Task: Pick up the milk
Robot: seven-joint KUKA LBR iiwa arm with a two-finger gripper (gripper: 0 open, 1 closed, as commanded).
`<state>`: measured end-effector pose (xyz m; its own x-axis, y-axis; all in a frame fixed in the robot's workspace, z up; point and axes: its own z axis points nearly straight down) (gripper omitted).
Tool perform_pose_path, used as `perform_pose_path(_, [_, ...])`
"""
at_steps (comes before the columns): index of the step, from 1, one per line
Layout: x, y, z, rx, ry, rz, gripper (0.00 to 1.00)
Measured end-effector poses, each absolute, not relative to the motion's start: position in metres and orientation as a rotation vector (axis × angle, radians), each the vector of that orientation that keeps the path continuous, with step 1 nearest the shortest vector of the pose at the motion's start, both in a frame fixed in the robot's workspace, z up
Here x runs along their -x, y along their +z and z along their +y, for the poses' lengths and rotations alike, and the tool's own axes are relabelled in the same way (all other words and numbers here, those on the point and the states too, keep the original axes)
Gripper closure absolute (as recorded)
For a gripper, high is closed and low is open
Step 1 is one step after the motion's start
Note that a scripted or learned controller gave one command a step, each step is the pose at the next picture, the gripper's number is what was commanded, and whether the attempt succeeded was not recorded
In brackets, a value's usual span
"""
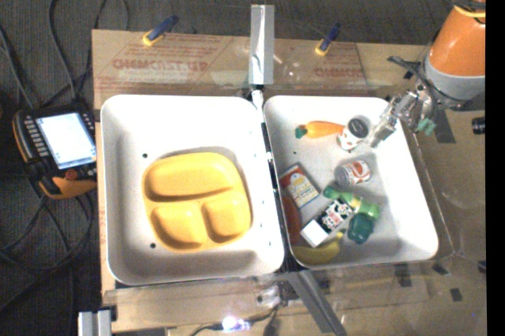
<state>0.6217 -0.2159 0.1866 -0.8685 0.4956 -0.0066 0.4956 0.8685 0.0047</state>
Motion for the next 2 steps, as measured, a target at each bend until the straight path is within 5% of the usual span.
perform_pose_path(1, [-0.622, 0.186, -0.215, -0.803, 0.006, 3.030, 0.00])
perform_pose_path(2, [-0.624, 0.141, -0.186, -0.732, -0.003, 3.007, 0.00])
